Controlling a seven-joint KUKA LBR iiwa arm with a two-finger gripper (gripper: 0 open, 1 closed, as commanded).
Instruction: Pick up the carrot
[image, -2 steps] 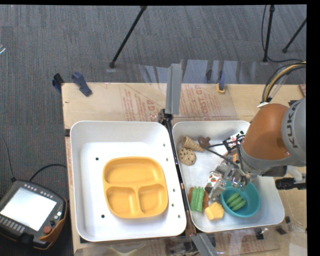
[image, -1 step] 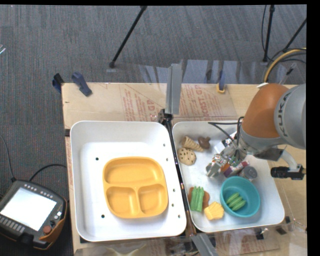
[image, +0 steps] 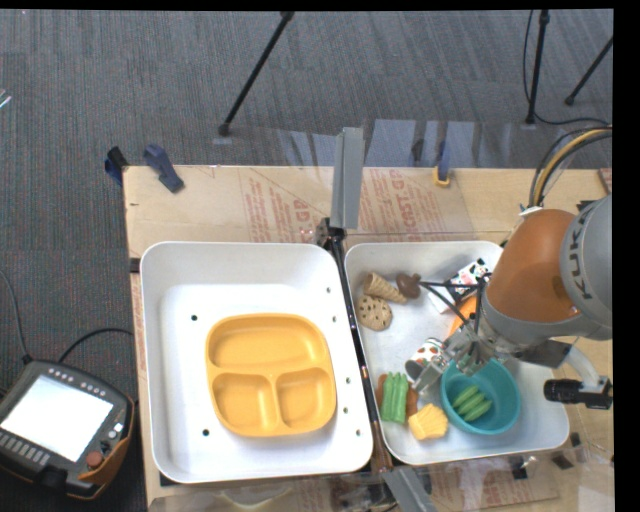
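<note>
While the gripper (image: 447, 362) hangs low in the right bin (image: 530, 435), its closure impossible to tell, the carrot (image: 460, 313) lies just behind it, so approach seems underway and needs realigning.

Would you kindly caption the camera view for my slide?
KUKA arm reaching into right bin of toy food beside teal bowl; yellow divided plate in left bin.

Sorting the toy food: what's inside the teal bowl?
The teal bowl holds green pieces, like pea pods. The arm covers its upper rim; anything beneath them is hidden.
</note>
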